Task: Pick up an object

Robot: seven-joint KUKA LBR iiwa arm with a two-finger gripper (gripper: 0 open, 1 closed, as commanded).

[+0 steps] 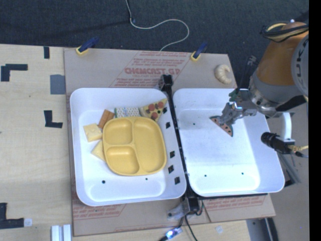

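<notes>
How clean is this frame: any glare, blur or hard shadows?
Camera view: even, soft lighting; the two shallow white bins look bright but not blown out; the small brown pizza-slice toy at the gripper is slightly soft; shadows are faint.

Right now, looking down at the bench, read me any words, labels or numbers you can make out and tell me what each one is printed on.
"CHEMCAST GP": red lettering, seen upside down, on the brown cardboard sheet behind the two white bins; the reading is uncertain.
Smaller red print beside it on the same sheet: too blurred to read.
Black letter on the grey robot arm at the right edge: cut off, unreadable.
</notes>
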